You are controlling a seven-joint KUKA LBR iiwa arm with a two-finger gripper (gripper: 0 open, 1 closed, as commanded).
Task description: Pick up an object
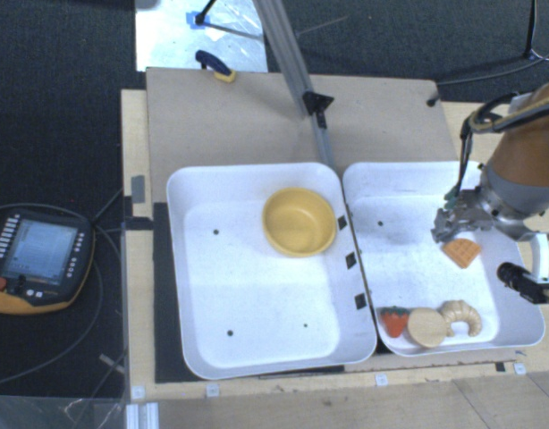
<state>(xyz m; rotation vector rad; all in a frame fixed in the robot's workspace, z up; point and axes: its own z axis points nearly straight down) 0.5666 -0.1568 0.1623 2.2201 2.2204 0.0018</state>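
My gripper (455, 229) hangs over the right bin (409, 186), near its right side. An orange waffle-like piece (461, 253) lies directly below and in front of the gripper, touching or nearly touching it. Along the right bin's front edge sit a red strawberry-like item (395, 321), a round tan disc (427, 327) and a pale croissant (462, 315). A yellow bowl (298, 221) stands upright at the back of the left bin (221, 266).
A teach pendant (38, 257) lies on the floor at far left. A metal pole (288, 47) slants over the bench behind the bins. The two bins meet at a black-clipped seam (350, 257).
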